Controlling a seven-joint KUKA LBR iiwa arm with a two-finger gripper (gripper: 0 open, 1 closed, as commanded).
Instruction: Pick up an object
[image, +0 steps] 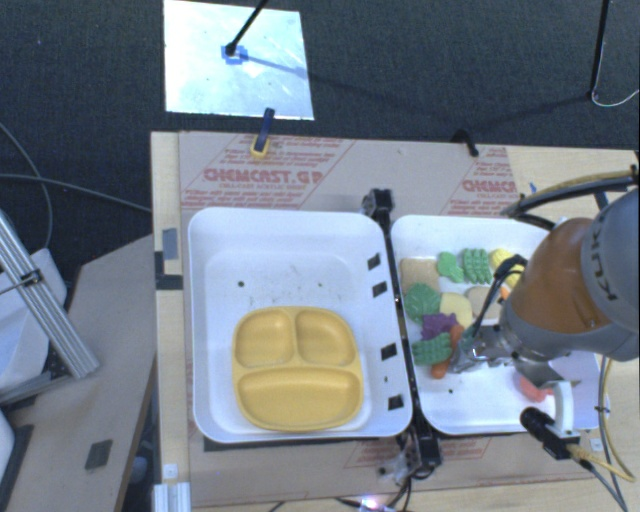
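My arm enters lower right and has the gripper (462, 358) low in the right bin (480, 412), at the lower edge of the toy-food pile (445, 305) where pieces sit reachable; pincer state I cannot tell; yellow tray (296, 377) fills left bin (270, 240).

Red lettering "CHEMCAST GP" is printed on the brown protective sheet (300, 170) covering the worktop, once above the left bin and again, partly cut off, at upper right. Part of "KUKA" appears on the arm (610, 265).
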